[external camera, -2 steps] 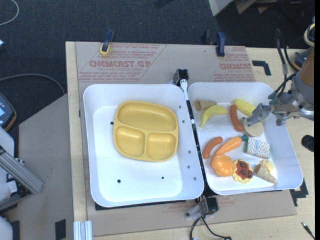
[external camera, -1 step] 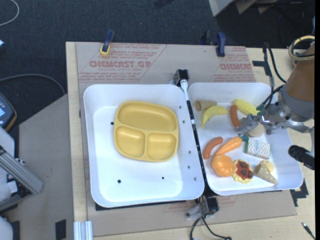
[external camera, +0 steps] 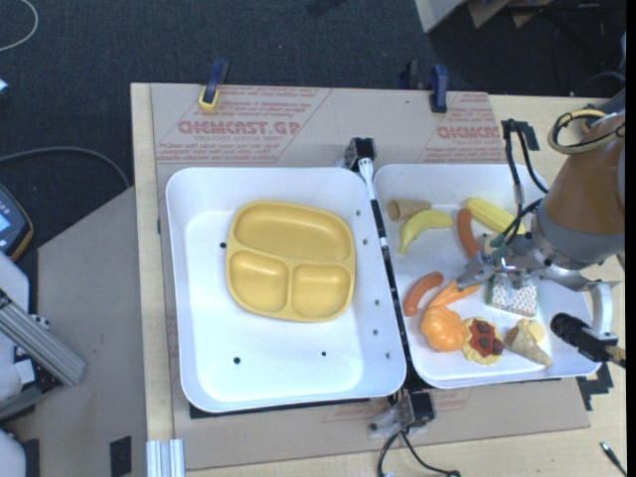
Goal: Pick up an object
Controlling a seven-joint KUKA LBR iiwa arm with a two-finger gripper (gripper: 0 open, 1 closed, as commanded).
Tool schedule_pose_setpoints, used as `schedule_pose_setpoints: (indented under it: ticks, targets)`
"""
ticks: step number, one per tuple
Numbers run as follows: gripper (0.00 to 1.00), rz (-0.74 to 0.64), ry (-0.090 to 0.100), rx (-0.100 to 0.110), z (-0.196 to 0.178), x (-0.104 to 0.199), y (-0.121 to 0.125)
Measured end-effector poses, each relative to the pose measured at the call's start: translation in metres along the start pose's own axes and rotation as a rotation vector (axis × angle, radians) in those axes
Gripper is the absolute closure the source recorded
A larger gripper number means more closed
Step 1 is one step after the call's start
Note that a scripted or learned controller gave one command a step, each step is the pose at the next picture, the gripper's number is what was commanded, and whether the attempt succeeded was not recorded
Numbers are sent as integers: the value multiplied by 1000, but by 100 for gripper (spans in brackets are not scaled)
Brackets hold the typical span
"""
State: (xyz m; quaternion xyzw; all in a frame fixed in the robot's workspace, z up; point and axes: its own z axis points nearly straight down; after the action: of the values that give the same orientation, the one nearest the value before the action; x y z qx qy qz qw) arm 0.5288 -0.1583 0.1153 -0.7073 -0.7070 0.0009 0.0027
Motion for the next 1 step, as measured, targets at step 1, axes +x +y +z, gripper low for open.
schedule_pose_setpoints:
  ticks: [1]
  targets:
    - [0, -2, 2, -16, 23, 2, 6]
